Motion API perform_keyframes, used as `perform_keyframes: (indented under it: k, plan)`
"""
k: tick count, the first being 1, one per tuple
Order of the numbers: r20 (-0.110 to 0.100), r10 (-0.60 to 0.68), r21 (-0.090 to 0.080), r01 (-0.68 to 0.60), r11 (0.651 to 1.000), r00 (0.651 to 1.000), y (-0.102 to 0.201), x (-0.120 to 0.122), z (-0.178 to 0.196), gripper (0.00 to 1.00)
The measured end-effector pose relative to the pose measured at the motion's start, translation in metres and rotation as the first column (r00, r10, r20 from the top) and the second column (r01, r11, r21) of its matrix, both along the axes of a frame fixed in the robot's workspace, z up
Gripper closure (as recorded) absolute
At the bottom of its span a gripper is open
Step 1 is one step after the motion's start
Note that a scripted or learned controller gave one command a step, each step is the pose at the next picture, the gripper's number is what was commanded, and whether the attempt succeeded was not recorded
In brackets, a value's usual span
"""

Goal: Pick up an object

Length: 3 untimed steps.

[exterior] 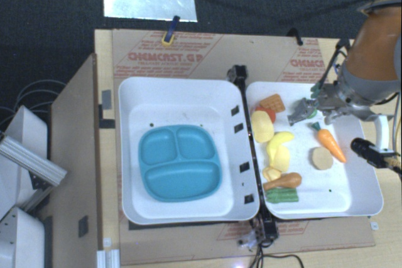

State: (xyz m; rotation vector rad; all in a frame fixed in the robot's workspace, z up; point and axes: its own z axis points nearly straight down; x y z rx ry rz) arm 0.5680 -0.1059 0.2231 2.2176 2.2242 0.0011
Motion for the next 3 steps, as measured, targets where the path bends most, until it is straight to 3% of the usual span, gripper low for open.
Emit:
perform_keyframes:
  k: [1,2,3]
  plan:
    - [-0.003,-0.001,0.001,0.001,1.0,1.0,0.022,-0.026,-0.145,0.0]
    - [0.002,-0.002,0.0,0.002,1.0,1.0,0.02,-0.024,-0.128,1.0]
    - [0.011,0.009,0.002,-0.009,1.0,1.0,0.084,-0.002,-0.033,1.0]
